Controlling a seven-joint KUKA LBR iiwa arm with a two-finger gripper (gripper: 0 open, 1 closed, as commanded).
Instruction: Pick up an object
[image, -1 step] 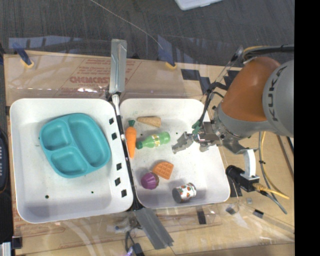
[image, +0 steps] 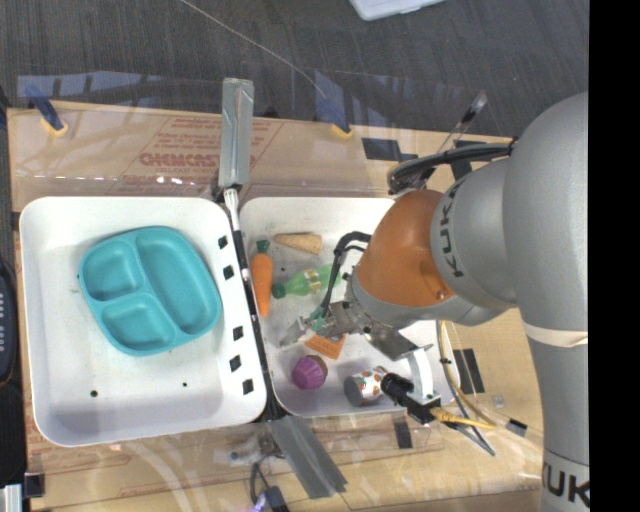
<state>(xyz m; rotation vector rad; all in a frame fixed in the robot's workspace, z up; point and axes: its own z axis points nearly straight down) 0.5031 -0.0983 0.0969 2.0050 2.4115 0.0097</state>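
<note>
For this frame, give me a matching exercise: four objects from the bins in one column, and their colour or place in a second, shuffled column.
Things:
1. divided plate
2. carrot
3. round ball
4. bread piece

Descriptions:
A. purple, near the front wall of the right bin
B. turquoise, lying in the left bin
C. tan, near the back wall of the right bin
D. orange, along the right bin's left wall

Pairs: 1-B, 2-D, 3-A, 4-C

Grey KUKA-lettered arm (image: 520, 230), orange wrist band, black cables
</note>
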